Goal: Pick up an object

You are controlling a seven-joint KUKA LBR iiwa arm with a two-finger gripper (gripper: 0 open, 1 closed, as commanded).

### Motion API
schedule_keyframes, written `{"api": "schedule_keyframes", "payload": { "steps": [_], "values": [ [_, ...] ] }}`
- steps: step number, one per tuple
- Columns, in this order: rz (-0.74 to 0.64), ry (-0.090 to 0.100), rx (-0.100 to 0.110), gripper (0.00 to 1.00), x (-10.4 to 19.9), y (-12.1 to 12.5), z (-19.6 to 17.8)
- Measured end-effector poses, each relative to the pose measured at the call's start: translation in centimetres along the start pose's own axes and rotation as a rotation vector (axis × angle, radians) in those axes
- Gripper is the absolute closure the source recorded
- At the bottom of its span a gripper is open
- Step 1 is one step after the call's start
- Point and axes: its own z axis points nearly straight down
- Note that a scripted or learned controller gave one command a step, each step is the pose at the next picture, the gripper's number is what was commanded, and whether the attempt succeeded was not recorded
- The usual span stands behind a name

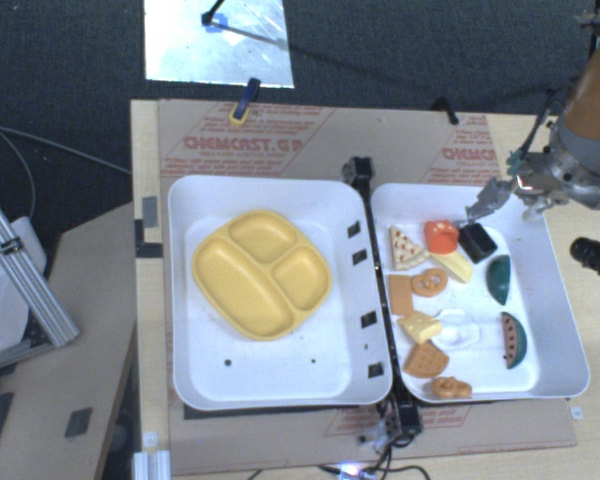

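A: Where is the gripper sitting?

B: It is hanging over the far edge of the right bin, reaching in from the right. Its tip is pointing down and left, ending just beside the black block and the red tomato piece.

A: Is it holding either one?

B: I cannot tell. The tip is blurring into grey, so how it is set is not showing, and nothing is visibly sitting in it.

A: What is lying around that spot?

B: The black block is touching a pale yellow cheese wedge. Left of the tomato, a pizza slice is leaning toward the divider. Below that, a pretzel is overlapping a tan cracker.

A: And further out?

B: A dark teal piece is lying near the right wall, and a watermelon slice is resting below it. Toward the near edge, a yellow cheese chunk, a clear plastic piece, a waffle-like square and a small croissant are bunching together.

A: What about the other bin?

B: The left bin is carrying a yellow divided plate, tilted diagonally. Both bins are resting on cardboard across the worktop.
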Motion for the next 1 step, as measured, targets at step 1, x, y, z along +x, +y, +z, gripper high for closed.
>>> {"api": "schedule_keyframes", "payload": {
  "steps": [1],
  "values": [
    [0.001,0.003,0.009,0.0,1.63,-3.37,9.99]
  ]
}}
